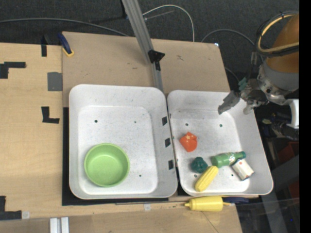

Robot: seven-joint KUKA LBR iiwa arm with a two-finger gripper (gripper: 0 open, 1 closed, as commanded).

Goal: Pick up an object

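Two shallow white bins are seen side by side on the bench (121, 57). The left bin (116, 96) holds a green bowl (107, 165), lying toward its 7 o'clock corner. The right bin (204, 106) holds the small objects, all gathered in its lower half. A red-orange object (188, 141) is placed near the bin's centre. At 5 o'clock from it, a dark green object (198, 165) is found, and just beside that, at its 5 o'clock, a yellow corn cob (206, 177) lies at a slant. A green bottle (227, 158) is laid on its side at 2 o'clock from the corn, and a small white block (242, 169) with a reddish end is set just beside the bottle's right end, at about 4 o'clock from it. Outside the bin, past its lower rim at 6 o'clock, a yellow bottle (206, 204) rests on the bench edge.

The arm (282, 47) is seen at 2 o'clock of the right bin, and the tool (235, 98) is held over the bin's upper right rim. Its two grey fingers are spread apart, with nothing between them. The tool is well apart from all the objects.
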